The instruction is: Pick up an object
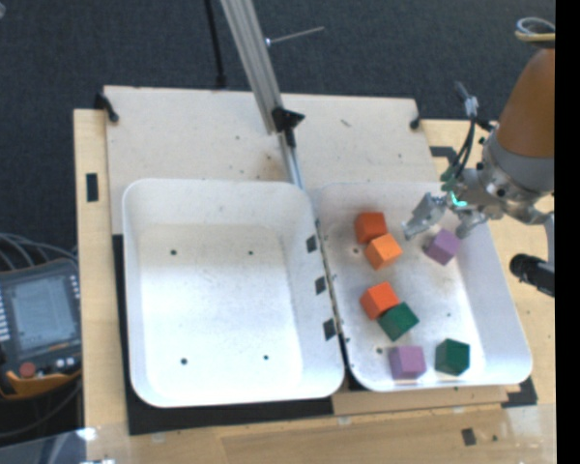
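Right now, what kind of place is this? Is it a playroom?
Probably a robot lab or test bench, not a playroom. A grey and orange robot arm reaches over two white bins, coloured blocks lie in the right one, and a control pad with a screen sits beside the bench.

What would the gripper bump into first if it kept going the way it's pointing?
Probably the purple block right below the gripper, in the right bin. Height is hard to judge from this view, so it could already be close.
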